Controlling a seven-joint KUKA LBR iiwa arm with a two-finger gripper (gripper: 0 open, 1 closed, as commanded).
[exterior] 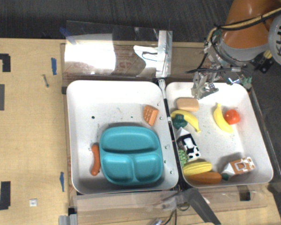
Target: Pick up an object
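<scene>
Several toy foods lie below the claw (202,89), which hangs over the right bin's (257,125) back edge; I cannot tell whether it is released or clenched. Left and below sits the tan bread roll (187,104), the likeliest pick, touching a banana (189,119). It looks light, rigid, smooth plastic, best pinched across its short middle. Right and below, a tomato (232,116) rests on a second banana (220,120).

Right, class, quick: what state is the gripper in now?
Gripper: cannot be told; it hangs above the right bin, near the bread roll.
</scene>
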